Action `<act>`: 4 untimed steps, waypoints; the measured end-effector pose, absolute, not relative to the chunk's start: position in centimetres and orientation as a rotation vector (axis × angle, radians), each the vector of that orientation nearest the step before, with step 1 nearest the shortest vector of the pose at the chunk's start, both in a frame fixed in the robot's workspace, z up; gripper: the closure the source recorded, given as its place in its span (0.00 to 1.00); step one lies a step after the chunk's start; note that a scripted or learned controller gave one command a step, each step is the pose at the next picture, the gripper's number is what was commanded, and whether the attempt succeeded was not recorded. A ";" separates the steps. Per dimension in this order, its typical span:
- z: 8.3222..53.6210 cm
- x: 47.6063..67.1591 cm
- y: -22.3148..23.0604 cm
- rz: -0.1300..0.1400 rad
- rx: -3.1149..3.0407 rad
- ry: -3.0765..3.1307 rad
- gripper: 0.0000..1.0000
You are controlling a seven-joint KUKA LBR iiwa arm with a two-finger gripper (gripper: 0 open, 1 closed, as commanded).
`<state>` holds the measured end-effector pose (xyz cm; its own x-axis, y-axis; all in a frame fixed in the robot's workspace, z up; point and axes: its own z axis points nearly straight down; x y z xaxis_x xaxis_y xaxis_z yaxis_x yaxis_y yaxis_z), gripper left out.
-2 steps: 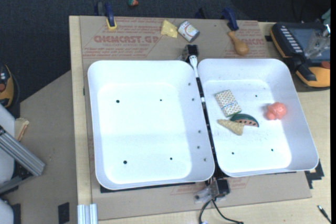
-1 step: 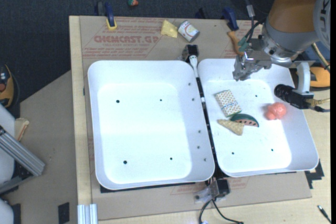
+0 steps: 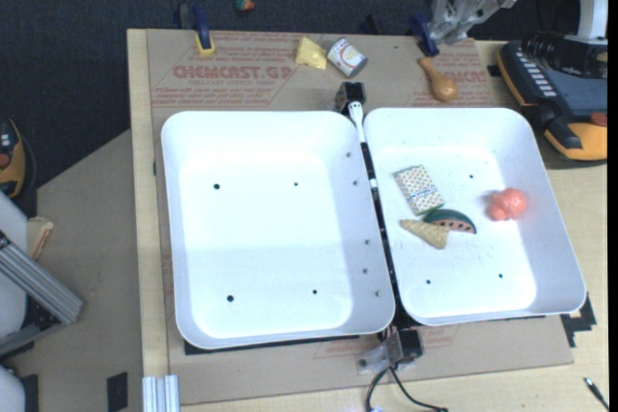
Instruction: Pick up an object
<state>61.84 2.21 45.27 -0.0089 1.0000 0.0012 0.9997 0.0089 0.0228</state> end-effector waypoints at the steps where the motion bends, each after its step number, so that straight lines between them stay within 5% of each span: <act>1: 39.4 58.2 -0.7 -0.009 2.229 2.221 1.00; 2: 40.0 55.7 -8.2 -0.003 2.230 2.214 1.00; 3: 35.6 50.6 -10.3 -0.006 2.230 2.219 1.00; 4: 32.6 47.8 -15.0 -0.006 2.231 2.217 1.00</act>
